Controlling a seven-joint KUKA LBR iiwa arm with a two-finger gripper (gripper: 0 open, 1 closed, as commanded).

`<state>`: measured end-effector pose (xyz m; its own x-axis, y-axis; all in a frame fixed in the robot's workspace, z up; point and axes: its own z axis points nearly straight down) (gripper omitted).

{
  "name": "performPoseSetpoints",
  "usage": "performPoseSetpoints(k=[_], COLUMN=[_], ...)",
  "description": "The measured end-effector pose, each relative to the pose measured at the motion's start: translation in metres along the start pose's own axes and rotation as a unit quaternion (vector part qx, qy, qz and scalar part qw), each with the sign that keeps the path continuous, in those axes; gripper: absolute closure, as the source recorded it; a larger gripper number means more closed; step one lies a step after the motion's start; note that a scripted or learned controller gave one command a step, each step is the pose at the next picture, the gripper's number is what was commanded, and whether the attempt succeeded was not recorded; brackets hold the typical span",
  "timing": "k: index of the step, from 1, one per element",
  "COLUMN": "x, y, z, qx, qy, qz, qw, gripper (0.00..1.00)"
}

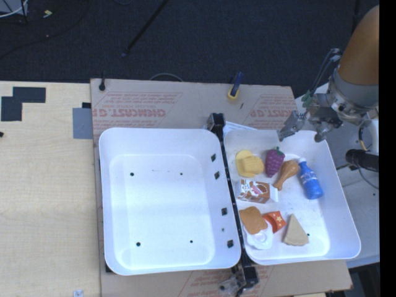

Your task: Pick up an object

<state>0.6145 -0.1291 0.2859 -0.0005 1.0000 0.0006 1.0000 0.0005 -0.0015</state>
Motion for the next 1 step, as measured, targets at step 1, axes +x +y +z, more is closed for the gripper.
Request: performPoseSetpoints(k=[1], x=[0.0800], y=[-0.0284], z=[0.1051], qx=[0.006], qy=[0.002], qz=[-0.002], qw=[1.0000], gripper=[0.00])
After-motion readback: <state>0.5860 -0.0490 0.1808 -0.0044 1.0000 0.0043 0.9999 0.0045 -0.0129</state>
